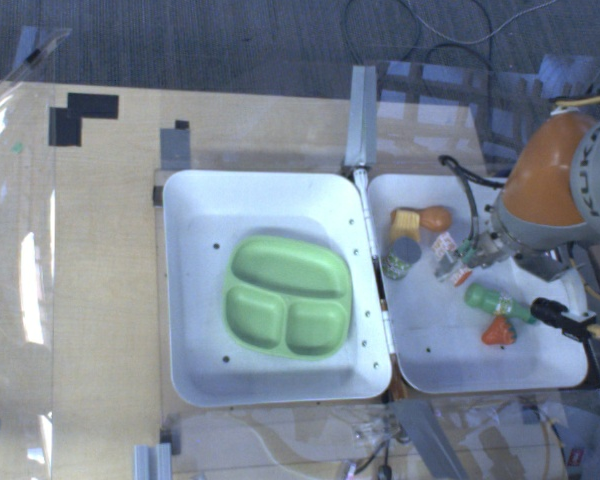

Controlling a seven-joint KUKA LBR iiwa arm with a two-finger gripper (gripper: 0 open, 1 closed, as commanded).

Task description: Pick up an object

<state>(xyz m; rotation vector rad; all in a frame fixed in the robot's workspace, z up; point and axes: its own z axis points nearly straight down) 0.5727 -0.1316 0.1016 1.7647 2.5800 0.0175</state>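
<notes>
Under the arm's wrist, the tool (467, 255) sits low over the right bin (430, 353), among a small cluttered white and red item (445, 253) whose kind is hard to make out; whether the tool grips anything cannot be told. Just in front of the tool lies a green bottle (495, 300) with an orange-red piece (498, 333) beside it. Beyond the tool, toward the bin's far corner, rest an orange ball (436, 217), a yellow block (405, 223) and a dark grey round piece (403, 254). Well apart, in the left bin (190, 268) on the counter (80, 298), lies a green divided tray (288, 296).
</notes>
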